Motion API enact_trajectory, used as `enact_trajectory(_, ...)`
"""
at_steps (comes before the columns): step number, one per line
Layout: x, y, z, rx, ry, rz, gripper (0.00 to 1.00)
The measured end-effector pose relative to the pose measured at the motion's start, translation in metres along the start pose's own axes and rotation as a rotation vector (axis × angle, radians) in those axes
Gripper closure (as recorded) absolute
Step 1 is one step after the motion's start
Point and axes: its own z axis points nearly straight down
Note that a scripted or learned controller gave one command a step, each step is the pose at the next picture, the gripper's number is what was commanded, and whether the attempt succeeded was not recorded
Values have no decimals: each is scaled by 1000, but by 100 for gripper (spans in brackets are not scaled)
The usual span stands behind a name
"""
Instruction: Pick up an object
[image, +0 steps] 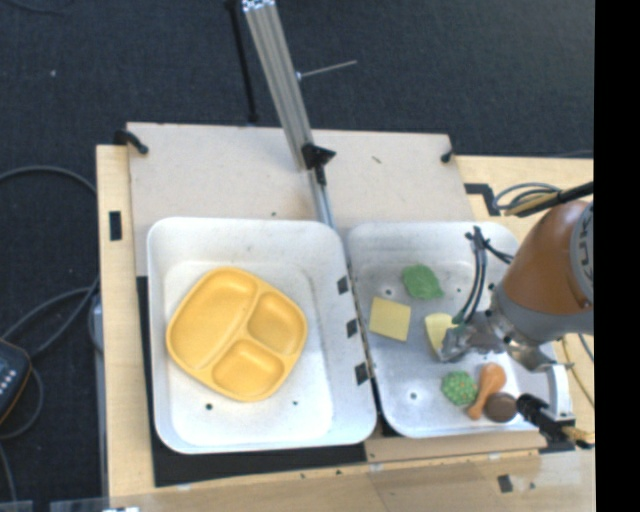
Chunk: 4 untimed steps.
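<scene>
The right bin (400, 260) holds a green leafy piece (421, 281), a pale yellow square slice (390, 320), a yellow chunk (437, 329), a small green broccoli-like piece (459, 388) and an orange drumstick with a brown end (491, 393). My gripper (459, 343) is low in this bin, just right of the yellow chunk and above the broccoli piece. The orange band of the arm (548, 270) hides the wrist. The fingers are dark and small, and their gap is hard to read.
The left bin (190, 240) holds a yellow divided plate (236, 331). A metal pole (285, 85) rises behind the bins. Cables (478, 262) hang by the wrist. The bench's beige board (220, 170) lies behind both bins.
</scene>
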Motion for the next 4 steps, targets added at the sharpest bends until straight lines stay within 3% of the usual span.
enact_trajectory(2,2,0,-101,1,1,-9,100)
enact_trajectory(4,99,56,-125,6,5,-13,100)
